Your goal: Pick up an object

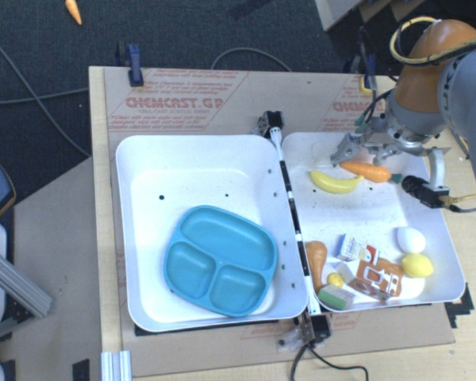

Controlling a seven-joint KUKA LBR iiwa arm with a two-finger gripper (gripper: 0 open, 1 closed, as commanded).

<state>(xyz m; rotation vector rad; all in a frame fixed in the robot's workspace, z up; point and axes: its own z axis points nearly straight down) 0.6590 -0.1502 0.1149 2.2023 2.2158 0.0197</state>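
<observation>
Camera view: nearest the lens, along the front edge of the right white plastic bin (452, 248), a cluster: green-and-grey oblong toy (334, 297), brown pear-shaped toy (316, 258), orange-and-white printed packet (378, 275), small blue-and-white carton (349, 247), yellow lemon-shaped toy (416, 265), white egg-shaped toy (410, 239). Left white plastic bin (139, 213) holds a blue three-compartment plastic tray (219, 259), lying flat toward the front. Far end of right bin: yellow toy banana (335, 182), and just behind, touching it, an orange carrot-shaped toy (366, 171). Claw (363, 151) is low directly over the carrot; finger spread cannot be told, nor any grip. Bench (103, 213) is tan board. A second small orange carrot (73, 9) lies on the dark floor, far left.
</observation>
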